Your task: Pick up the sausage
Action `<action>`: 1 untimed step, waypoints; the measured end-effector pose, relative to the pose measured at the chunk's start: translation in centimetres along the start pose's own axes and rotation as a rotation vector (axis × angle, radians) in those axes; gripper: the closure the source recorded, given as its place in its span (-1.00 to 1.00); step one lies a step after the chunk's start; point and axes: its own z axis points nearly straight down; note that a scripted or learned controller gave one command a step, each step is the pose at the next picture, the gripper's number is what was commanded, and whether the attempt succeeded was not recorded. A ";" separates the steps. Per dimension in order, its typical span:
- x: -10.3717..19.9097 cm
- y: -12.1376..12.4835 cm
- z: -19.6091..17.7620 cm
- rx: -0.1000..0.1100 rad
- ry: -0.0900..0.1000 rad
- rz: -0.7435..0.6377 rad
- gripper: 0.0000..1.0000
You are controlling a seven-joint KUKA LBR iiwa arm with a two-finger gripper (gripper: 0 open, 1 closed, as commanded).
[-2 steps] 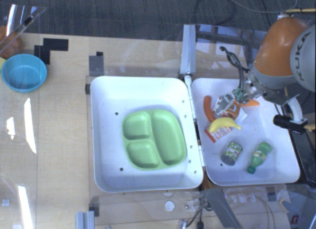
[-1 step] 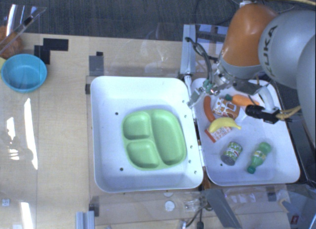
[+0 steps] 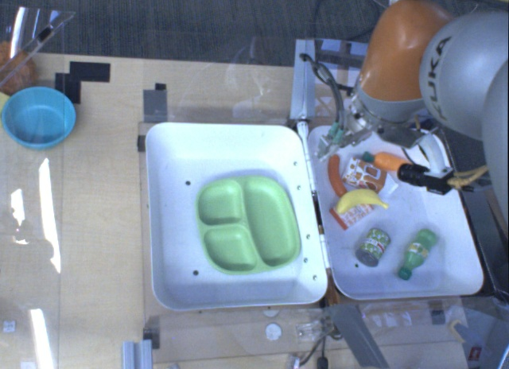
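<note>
Lying along the left wall of the right bin (image 3: pixel 469 280), the sausage (image 3: pixel 336 175) sits free beside a snack packet (image 3: pixel 362 175) and banana (image 3: pixel 359 200), so we judge it reachable from above. The pincer (image 3: pixel 340 133) hovers just over its top end; we cannot tell its grip state.

"KUKA" lettering, partly cut, grey arm (image 3: pixel 469 65)

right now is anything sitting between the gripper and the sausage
Nothing visible does. The gripper hangs just above the upper end of the sausage, which lies along the right bin's left side. The banana and snack packet sit beside the sausage, not over it.
</note>
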 end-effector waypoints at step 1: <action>3.0 6.7 -7.9 0.006 0.002 0.080 1.00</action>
